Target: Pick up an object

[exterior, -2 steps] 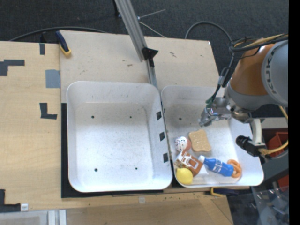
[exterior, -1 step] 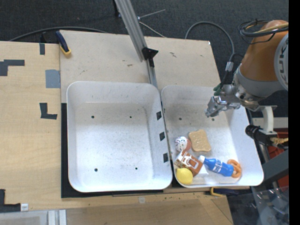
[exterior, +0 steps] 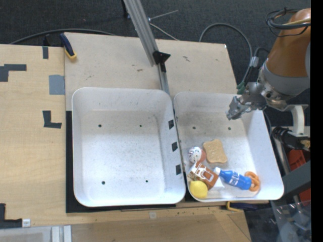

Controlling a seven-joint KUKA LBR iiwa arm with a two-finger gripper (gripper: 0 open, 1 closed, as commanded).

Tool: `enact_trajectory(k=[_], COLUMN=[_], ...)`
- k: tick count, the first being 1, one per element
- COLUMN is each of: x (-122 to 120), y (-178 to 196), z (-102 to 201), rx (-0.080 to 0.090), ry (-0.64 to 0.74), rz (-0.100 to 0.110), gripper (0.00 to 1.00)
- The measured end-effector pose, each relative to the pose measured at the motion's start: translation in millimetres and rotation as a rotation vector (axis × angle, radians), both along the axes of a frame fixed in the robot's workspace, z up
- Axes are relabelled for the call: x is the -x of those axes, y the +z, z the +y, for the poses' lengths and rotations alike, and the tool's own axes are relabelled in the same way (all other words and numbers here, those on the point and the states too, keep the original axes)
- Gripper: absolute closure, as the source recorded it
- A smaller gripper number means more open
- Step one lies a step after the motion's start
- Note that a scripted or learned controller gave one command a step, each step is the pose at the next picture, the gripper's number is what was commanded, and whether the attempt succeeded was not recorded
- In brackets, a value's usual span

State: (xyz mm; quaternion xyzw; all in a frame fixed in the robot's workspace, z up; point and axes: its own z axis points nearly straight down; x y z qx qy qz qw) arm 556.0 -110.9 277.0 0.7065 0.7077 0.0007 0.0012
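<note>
My gripper (exterior: 234, 111) hangs over the back right part of the right bin (exterior: 262, 135), well above its floor, with nothing seen between its tips. The objects lie in the bin's front half: a tan slice of bread (exterior: 215, 152), a blue bottle (exterior: 234, 178) with an orange ring (exterior: 254, 181) at its end, a yellow lemon (exterior: 198, 188), an orange and white toy (exterior: 203, 174) and a small white ball (exterior: 194, 153). All of them lie nearer the front than the gripper.
The left bin (exterior: 81, 135) stands beside the right one, sharing a middle wall. A slanted metal pole (exterior: 143, 26) runs from the top edge down to the bins' back. A blue and yellow clamp (exterior: 68, 46) sits at the bench's back left.
</note>
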Motion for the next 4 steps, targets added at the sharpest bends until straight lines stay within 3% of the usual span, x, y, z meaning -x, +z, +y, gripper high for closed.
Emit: enact_trajectory(k=[3, 4], x=[9, 9], y=[-16, -39], z=[135, 180], rx=[-0.002, -0.001], ry=[0.004, 0.004], rz=[0.005, 0.008], gripper=[1.00, 1.00])
